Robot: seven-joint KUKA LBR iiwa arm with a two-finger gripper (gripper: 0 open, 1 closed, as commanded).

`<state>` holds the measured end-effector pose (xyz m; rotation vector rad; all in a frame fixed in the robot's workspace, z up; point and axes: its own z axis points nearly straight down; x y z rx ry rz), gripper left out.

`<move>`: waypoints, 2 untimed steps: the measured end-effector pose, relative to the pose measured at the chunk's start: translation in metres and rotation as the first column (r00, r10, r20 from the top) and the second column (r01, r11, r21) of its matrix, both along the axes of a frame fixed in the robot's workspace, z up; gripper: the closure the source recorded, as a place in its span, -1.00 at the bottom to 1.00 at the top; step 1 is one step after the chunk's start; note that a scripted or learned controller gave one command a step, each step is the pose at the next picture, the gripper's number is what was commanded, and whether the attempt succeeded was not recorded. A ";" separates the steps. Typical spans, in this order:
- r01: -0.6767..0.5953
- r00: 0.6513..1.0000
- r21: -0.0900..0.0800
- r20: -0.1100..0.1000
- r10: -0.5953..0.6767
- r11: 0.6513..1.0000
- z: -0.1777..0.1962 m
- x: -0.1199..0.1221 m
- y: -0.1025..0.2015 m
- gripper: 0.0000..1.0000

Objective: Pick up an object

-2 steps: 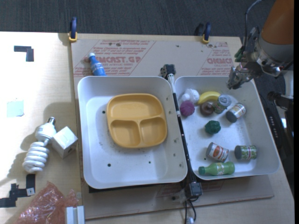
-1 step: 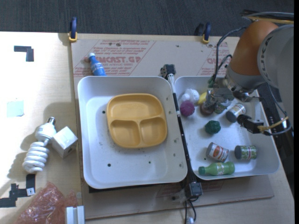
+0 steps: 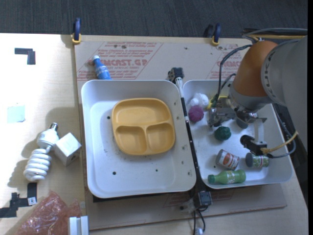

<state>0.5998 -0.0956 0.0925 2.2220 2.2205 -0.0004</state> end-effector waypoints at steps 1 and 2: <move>-0.003 1.000 -0.001 0.001 0.003 1.000 0.028 0.058 -0.043 -1.00; -0.002 1.000 -0.001 0.001 0.002 1.000 0.079 0.059 -0.095 -1.00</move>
